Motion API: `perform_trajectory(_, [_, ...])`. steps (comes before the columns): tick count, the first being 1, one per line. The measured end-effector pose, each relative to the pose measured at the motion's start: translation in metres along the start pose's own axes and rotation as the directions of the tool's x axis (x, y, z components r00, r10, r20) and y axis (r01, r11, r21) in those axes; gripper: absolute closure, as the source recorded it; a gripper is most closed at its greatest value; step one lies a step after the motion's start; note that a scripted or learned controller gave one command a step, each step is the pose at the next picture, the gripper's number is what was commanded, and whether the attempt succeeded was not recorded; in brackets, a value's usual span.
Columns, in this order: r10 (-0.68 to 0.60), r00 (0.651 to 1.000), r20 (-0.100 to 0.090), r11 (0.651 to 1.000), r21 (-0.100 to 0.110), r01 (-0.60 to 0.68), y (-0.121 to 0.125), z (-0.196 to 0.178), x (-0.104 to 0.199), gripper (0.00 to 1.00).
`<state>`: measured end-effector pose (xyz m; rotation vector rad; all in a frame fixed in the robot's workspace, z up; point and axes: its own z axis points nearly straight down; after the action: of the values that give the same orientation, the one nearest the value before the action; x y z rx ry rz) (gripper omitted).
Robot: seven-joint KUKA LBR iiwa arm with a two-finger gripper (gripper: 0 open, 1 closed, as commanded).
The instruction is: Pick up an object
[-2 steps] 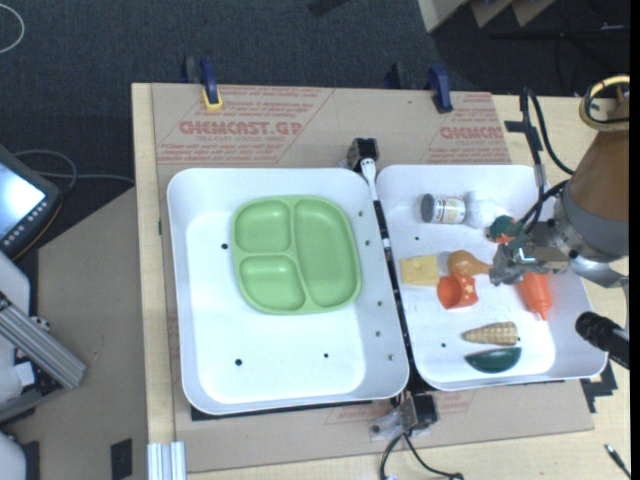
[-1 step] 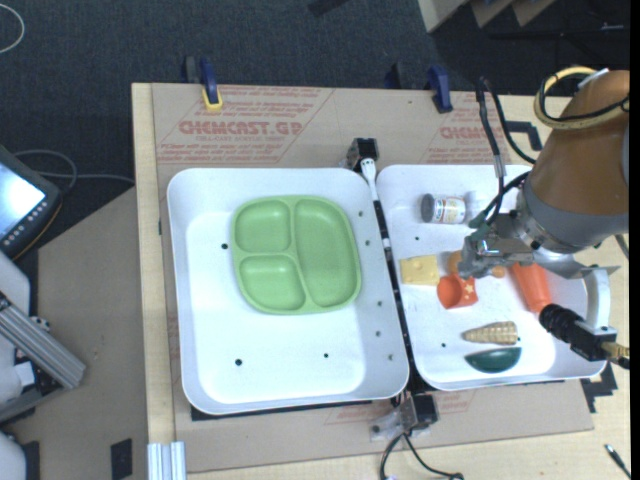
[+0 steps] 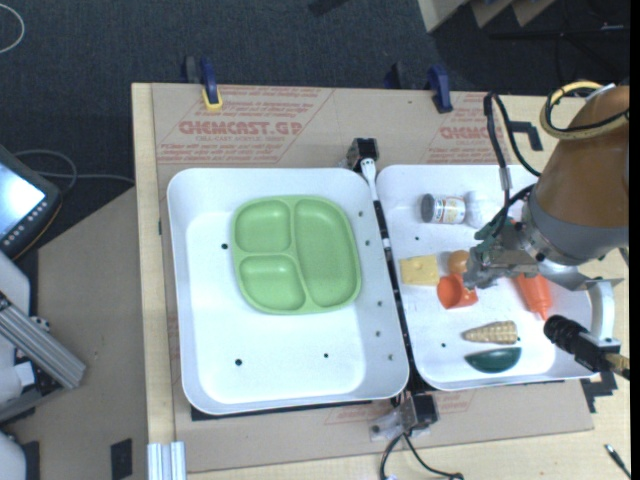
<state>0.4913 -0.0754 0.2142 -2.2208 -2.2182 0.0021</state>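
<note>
Fingers [image 3: 487, 265] low in right bin [image 3: 425, 363]; open or closed, I cannot tell. Small orange piece [image 3: 456, 293] lies just left and near of me, touching or nearly so.

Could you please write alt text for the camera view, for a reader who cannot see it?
The arm's gripper hangs low over the right bin, among small toy foods near a cheese wedge and a small jar. The left bin holds a green divided plate.

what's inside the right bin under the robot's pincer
Under the pincer in the right bin sits a red cup beside a small orange ball. Anything directly beneath the wrist is covered.
</note>
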Motion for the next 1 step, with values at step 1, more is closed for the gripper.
perform_trajectory(1, [-0.001,1.000,0.002,1.000,-0.004,0.001,0.0049,-0.0008,-0.0011,1.00])
